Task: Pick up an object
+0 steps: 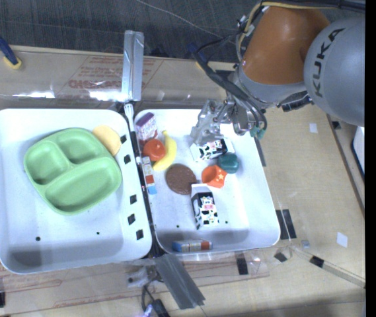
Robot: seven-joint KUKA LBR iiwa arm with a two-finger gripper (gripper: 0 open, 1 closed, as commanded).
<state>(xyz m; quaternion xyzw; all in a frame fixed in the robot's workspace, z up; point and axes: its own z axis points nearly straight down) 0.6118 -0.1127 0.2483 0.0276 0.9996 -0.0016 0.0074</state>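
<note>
**Over right bin, upper middle: end effector above cow-print carton**

Over the right bin (254, 197), upper middle: end effector (207, 129) hanging low, metal fingers pointing down and toward the left of the view. Finger state: cannot tell, the metalwork blurs together against the white floor. Nothing seen between the fingers; not counted as holding.

Nearest candidate: small cow-print carton (212, 149), directly below the fingertips, touching or nearly so; contact not resolvable. Long axis roughly left to right across the view, slightly tilted. Teal piece (228, 163) just beside its lower right corner, orange piece (213, 175) just below that. Crowded on that side; open floor on the carton's left.

Other contents of the right bin: second cow-print carton (205, 208) lower down, standing lengthwise toward the near rim, well apart from the end effector. Brown disc (180, 177) between the two cartons and to the left. Banana (168, 149), red piece (153, 148) and small dark-topped cup (146, 123) along the divider. Flat bar (191, 246) at the near rim.

Left bin (9, 243): green divided plate (73, 170), yellow piece (107, 137) at its upper right edge. Far from the arm.

Judgement: likely target is the upper carton; move called for is a short straight descent, closing across its narrow side. Risk: nudging the teal piece or pushing the carton sideways.
</note>
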